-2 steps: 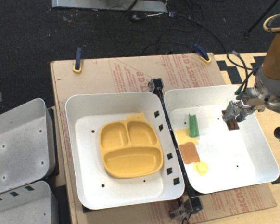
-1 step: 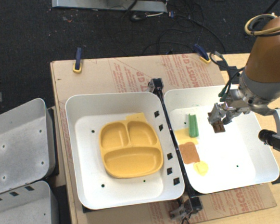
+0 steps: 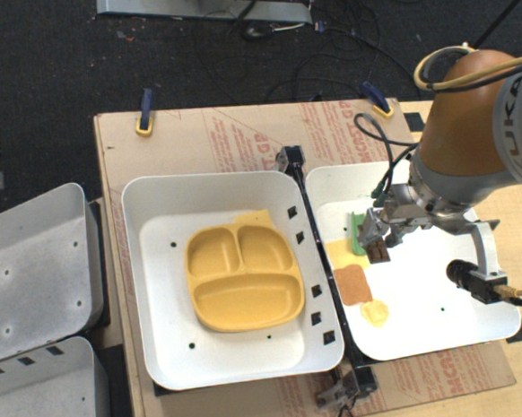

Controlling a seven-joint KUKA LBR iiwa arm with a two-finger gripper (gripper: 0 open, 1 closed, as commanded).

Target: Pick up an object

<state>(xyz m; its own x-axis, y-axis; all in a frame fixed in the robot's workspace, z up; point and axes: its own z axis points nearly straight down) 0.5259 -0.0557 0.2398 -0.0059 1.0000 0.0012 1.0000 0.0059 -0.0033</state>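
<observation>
A: Item one, gripper?
B: Low in the right bin, near its left wall, beside a green object. Whether its fingers are spread or closed, cannot tell.
A: Nearby objects?
B: Brown flat piece just below the gripper; small yellow piece below that; pale yellow piece by the wall.
A: Left bin?
B: One yellow divided tray, lying flat, centred.

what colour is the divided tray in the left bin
The divided tray is yellow, plain with no pattern; the camera view shows it clearly.
</observation>
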